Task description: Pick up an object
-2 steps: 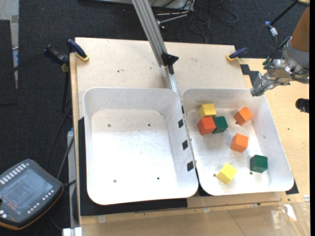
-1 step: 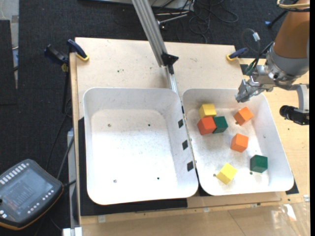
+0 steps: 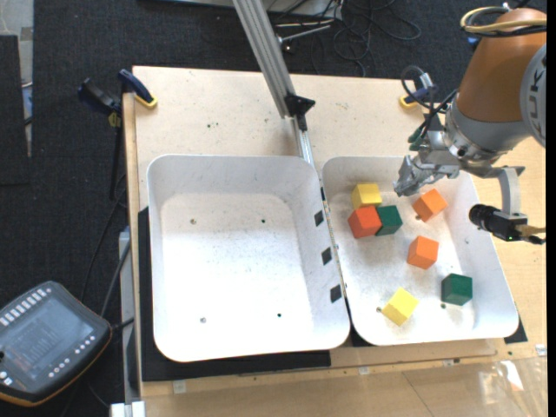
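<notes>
Blocks are sitting scattered in the right bin (image 3: 486, 320), seen from above at a slant; the left bin (image 3: 174, 181) is lying beside it. A yellow block (image 3: 366, 195), red block (image 3: 365, 221) and green block (image 3: 388, 219) are clustering together, touching. An orange block (image 3: 429, 204) is lying tilted just right of them, with another orange cube (image 3: 423, 252) below. A second yellow cube (image 3: 400, 306) and a dark green cube (image 3: 456, 288) are resting near the front wall. The gripper (image 3: 413, 179) is hovering just above and left of the tilted orange block, holding nothing; whether it is open cannot be told. These blocks are looking small, rigid and light, likely easy to pinch across two flat opposite faces. The clustered ones are probably leaving little finger room.
</notes>
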You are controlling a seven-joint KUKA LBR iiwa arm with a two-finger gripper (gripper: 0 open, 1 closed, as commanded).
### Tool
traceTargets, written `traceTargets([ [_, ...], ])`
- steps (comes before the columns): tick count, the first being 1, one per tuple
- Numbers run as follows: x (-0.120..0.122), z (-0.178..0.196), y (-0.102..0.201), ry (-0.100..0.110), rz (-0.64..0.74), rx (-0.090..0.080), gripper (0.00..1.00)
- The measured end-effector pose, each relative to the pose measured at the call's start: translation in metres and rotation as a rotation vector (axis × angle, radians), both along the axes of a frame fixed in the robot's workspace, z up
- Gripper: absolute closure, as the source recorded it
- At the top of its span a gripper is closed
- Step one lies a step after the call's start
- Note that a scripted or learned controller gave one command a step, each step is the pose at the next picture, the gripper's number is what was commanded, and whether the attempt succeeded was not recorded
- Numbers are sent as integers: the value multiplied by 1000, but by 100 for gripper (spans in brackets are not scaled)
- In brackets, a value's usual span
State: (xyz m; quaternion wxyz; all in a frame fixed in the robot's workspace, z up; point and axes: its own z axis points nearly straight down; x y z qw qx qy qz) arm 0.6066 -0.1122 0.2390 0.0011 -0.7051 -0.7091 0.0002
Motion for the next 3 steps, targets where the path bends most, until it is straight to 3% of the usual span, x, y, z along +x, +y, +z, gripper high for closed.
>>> traceTargets([
  [3, -50, 15, 150, 0, 2, 1, 100],
])
